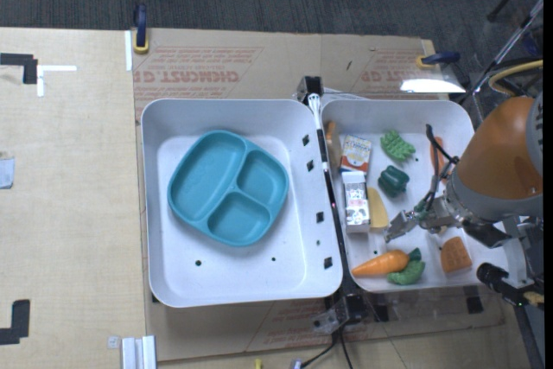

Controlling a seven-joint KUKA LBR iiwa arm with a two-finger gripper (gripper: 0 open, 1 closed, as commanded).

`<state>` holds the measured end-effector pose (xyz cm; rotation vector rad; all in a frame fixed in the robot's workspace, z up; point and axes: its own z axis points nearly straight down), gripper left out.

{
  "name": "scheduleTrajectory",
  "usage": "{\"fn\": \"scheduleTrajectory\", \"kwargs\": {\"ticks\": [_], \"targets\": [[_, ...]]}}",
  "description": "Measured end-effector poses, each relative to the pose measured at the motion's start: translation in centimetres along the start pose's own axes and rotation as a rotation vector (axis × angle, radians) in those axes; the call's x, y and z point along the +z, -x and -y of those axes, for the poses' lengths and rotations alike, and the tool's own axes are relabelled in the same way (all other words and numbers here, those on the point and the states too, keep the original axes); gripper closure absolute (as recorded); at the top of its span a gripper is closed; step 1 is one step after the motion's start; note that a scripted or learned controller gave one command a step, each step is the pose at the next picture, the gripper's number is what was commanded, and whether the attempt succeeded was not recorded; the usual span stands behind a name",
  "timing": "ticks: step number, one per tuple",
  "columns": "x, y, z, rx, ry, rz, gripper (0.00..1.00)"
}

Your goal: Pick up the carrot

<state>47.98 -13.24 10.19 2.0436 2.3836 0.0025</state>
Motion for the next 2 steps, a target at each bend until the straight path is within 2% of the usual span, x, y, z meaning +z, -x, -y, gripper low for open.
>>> {"fn": "scheduleTrajectory", "kwargs": {"ticks": [1, 2], "targets": [[1.1, -3.6, -0.4, 0.146, -0.004, -0.002, 0.00], [1.1, -2.8, -7.7, 0.127, -0.005, 0.001, 0.00]]}}
